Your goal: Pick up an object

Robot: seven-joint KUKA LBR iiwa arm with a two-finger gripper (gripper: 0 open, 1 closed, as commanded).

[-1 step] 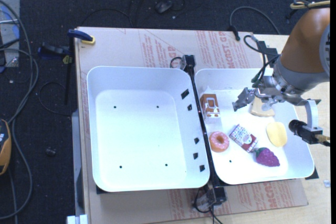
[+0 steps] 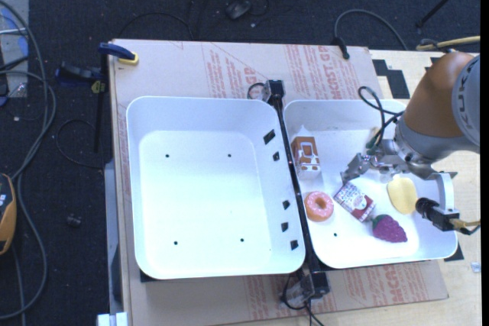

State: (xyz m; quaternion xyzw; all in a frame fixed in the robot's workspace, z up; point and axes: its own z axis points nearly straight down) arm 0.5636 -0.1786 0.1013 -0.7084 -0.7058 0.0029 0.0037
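The cardboard-topped bench (image 2: 229, 65) bears two white bins (image 2: 145, 164) side by side.

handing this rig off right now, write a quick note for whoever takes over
Gripper: low in the right bin, just above the red-and-white packet; nothing seen between its fingers, and I cannot tell whether they are open or shut.
Things, all in the right bin: white-and-orange carton by the divider, pink-iced donut, the packet, purple berry cluster, yellow item under the wrist.
Done: nothing lifted yet.
Left: close on one object, probably the packet, and raise it.
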